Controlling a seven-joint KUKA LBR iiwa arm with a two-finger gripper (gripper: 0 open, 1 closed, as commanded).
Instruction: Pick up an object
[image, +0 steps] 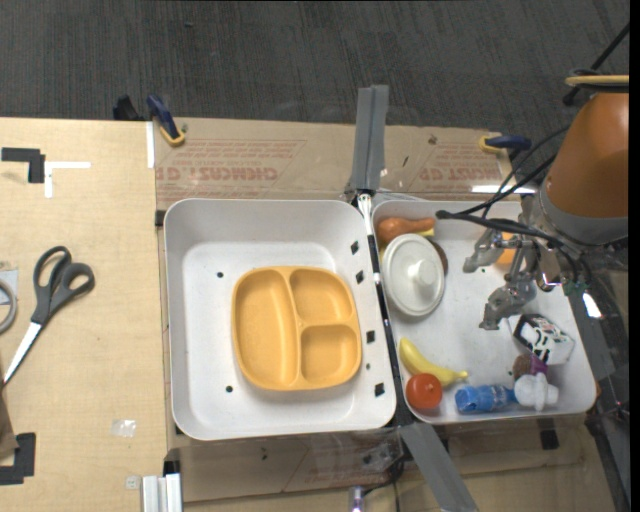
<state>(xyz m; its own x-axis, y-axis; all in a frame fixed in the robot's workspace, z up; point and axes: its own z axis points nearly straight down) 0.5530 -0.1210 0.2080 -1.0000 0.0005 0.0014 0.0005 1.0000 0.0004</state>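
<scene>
**Q:** Risks from here?

**Me:** Nearest edge of the right bin (470, 418): a blue bottle (487, 399), a red tomato-like ball (424, 392) and a banana (430, 361) lie close together. A descent there could clip two at once. My jaws (492, 283) hang spread over bare floor mid-bin, gripping nothing; closing here would catch air. A black-and-white object (541, 338) lies just beside them.

**Q:** Containers?

**Me:** Left bin (195, 330): one yellow divided plate (296, 327), compartments bare. Right bin, farther back: an upturned white bowl (415, 273), smooth, likely to slip, touching an orange item (398, 228) at the far wall. No pick target settled; judged pre-grasp.
</scene>
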